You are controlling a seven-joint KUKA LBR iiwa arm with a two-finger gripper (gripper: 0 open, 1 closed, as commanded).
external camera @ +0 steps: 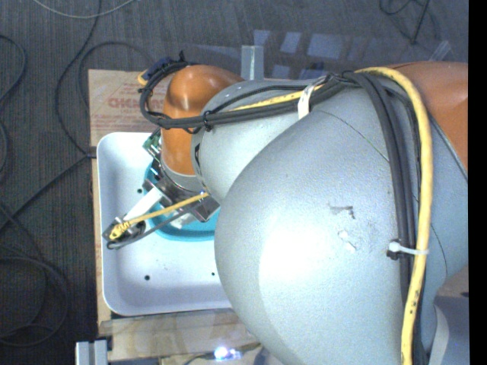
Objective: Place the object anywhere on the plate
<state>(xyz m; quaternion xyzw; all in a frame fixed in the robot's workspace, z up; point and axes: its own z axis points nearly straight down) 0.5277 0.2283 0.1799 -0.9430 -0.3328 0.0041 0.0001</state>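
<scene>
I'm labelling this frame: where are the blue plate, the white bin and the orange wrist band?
blue plate (183, 231): camera view, lower rim.
white bin (125, 280): camera view, bare floor.
orange wrist band (190, 97): camera view, top surface.

Grey arm (319, 226) is reaching over the white bin (122, 280), its gripper (163, 196) hanging above the blue plate (186, 230).

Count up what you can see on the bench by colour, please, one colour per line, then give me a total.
White: 1, the bin
Blue: 1, the plate, mostly hidden under the arm
Grey with orange: 1, the arm
Total: 3
Anything else in the bin is covered by the arm, so I cannot count it.
</scene>
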